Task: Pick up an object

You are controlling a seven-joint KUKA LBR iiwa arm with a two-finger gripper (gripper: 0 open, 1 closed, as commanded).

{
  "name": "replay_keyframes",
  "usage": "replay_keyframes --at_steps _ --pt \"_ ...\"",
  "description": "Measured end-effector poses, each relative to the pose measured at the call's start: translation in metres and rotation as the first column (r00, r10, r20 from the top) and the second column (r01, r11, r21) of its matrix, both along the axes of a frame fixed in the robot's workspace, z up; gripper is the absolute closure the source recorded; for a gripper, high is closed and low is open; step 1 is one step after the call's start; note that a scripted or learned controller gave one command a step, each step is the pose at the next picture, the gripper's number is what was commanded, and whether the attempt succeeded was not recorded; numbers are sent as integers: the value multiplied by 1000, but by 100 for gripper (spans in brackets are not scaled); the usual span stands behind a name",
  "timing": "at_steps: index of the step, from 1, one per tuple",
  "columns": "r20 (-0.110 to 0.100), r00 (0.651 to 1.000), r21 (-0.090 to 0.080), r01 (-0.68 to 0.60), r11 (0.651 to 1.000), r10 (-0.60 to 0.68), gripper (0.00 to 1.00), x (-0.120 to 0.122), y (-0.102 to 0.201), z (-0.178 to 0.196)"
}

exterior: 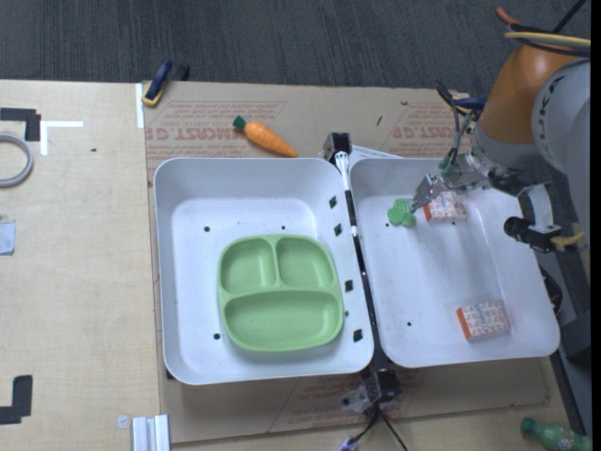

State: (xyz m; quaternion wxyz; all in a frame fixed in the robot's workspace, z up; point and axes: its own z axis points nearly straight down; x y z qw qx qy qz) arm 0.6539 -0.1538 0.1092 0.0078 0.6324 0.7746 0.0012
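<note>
While the tool [434, 192] sits low in the far part of the right bin [526, 341], its opening cannot be read — nor whether it grips anything. A small red-and-white packet [444, 210] lies just beside it, a green piece [402, 213] just to that packet's left. A second packet [485, 320] rests well apart, near the bin's front. The left bin [183, 191] carries a green divided plate [280, 293]. Risk: closing between packet and green piece could nudge both aside — or catch neither.

A small green toy [402, 214] lies flat near the right bin's far left corner; beside it a red-and-white box [444, 210]; another such box [485, 320] lies near the front right.
</note>
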Motion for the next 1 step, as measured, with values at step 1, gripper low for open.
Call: replay_keyframes --at_steps 1 --pt "2 1000 -1 -1 1000 1 100 1 0 10"
